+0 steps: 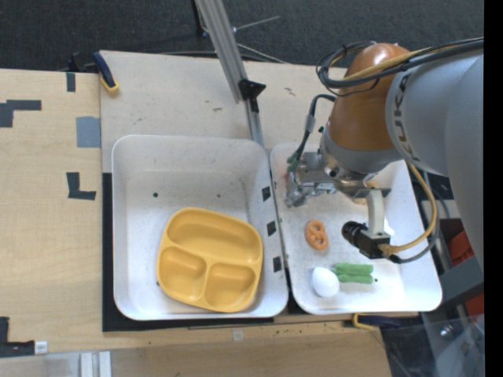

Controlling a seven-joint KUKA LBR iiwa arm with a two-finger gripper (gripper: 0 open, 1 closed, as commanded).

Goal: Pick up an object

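A pale wooden worktop (47, 234) carries two shallow white plastic bins side by side. In the left bin (137, 159) a yellow plastic tray with three compartments (210, 259) lies flat toward the near right corner, its edge close to the bin's right wall. The right bin (420, 289) holds three small things in its near half: an orange pretzel-shaped toy (316, 235) just right of the bin's left wall, a white egg-shaped object (324, 282) nearer the front edge, and a green pod-like piece (354, 272) touching or just beside the egg's right side. Above the far left part of this bin hangs the metal claw (297, 191) of the grey arm with the orange band (369, 100), which reaches in from the right. The claw sits just beyond the pretzel and apart from it; whether it is spread or closed cannot be told, and nothing is seen in it.
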